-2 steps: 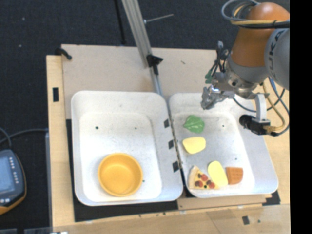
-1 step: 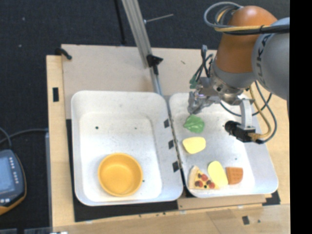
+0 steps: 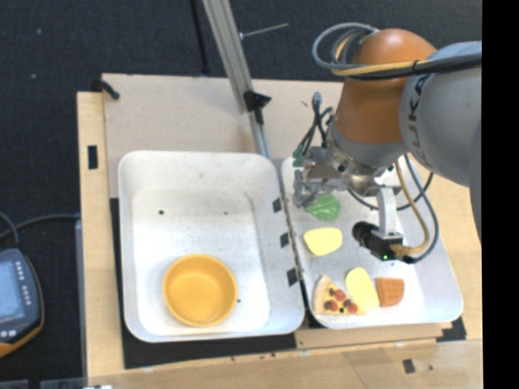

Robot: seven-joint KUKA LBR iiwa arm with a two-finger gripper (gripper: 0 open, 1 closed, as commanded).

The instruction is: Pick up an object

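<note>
So from the overhead camera, my gripper [image 3: 312,186] is down in the right bin [image 3: 442,286], parked right over the green thing [image 3: 323,209] near the bin's left wall, up at the far end. Honestly can't tell how wide my fingers are or whether they've got anything, the wrist hides all that. The green piece looks like a small plastic toy veggie: light, stiff, kinda lumpy and probably slick, so I'd pinch it across the narrow middle. Just below it is a yellow piece [image 3: 323,241], then a pizza slice [image 3: 334,297], another yellow piece [image 3: 361,288] and an orange block [image 3: 390,291] along the near edge. The left bin [image 3: 195,177] has a yellow bowl [image 3: 199,289].
</note>
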